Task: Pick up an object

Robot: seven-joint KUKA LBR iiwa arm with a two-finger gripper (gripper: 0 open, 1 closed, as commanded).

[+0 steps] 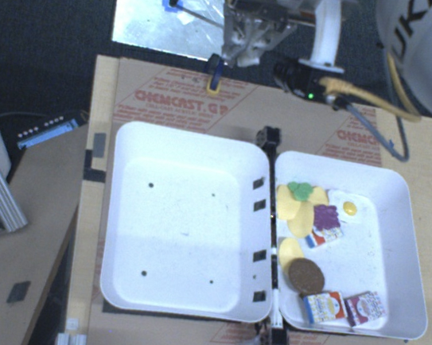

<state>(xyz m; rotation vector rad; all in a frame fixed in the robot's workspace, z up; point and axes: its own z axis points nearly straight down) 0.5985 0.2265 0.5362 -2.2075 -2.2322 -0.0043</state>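
I see the gripper (247, 48) hanging above the bench's far edge, well clear of both bins; whether it is open or closed I cannot tell. The left bin (128, 195) sits beside the right bin (407, 236), where everything crowds together: a brown round cookie (306, 276) touching yellow pieces (296, 212), a purple item (326, 218), a fried egg (349, 207), two small cartons (343, 308).

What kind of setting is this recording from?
Most likely a robotics lab grasping bench: two white bins on a board, toy food such as a fried egg, and a gripper overhead.
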